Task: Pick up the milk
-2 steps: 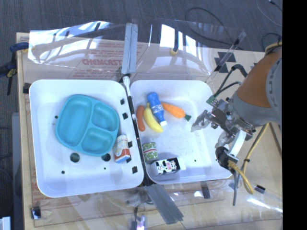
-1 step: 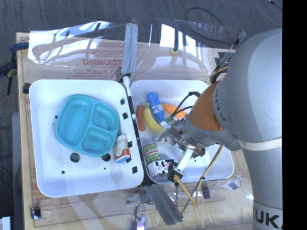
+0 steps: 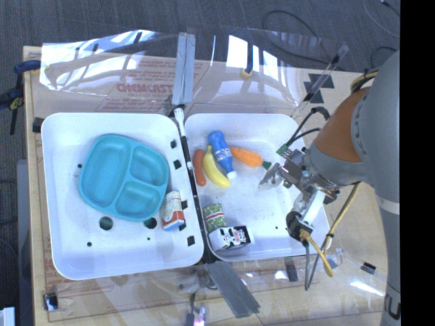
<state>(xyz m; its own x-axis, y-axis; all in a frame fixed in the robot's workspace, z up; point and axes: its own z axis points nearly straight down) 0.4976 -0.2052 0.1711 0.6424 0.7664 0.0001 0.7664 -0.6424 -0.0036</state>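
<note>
The milk point(image 3: 234, 236), a small carton with black and white patches, lies at the front of the right bin point(image 3: 272, 131), next to a green can point(image 3: 214, 216). My gripper point(image 3: 272, 176) hangs over the right-hand part of that bin, to the right of the carrot point(image 3: 246, 157). It is well behind and to the right of the milk and touches nothing that I can see.
A blue bottle point(image 3: 221, 153), a banana point(image 3: 216, 170) and a red piece point(image 3: 199, 167) lie together at the right bin's back left. The left bin point(image 3: 61, 202) holds a blue divided plate point(image 3: 124, 176) and a small white, red and blue carton point(image 3: 172, 211). Cables point(image 3: 319, 246) hang from the wrist.
</note>
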